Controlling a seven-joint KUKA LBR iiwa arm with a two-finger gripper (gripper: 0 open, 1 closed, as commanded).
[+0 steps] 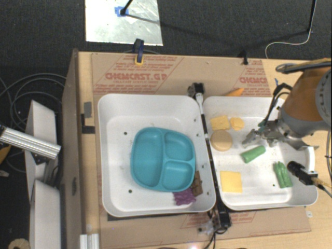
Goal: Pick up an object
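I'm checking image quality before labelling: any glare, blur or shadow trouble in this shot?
Camera view: bright glare on the foil sheet at top; the white bins look evenly lit, with faint shadows; small items like the green block are soft-edged; the gripper is slightly blurred.

The arm [311, 105] was cut off by the right edge, so only its wrist section and orange band were visible. The claw [258, 135] sat above the green block [253, 153]; its fingers were too small and blurred to read. A brown object [197, 183] lay partly tucked under the rim of the teal plate [163, 160], its shape unclear. The purple item [182, 197] beside it was too blurred to identify. An orange object [235, 92] behind the right bin [259, 204] was partly hidden by the bin wall. The desk [155, 71] lettering was only partly legible. The grey metal frame [28, 139] ran out of the left edge.
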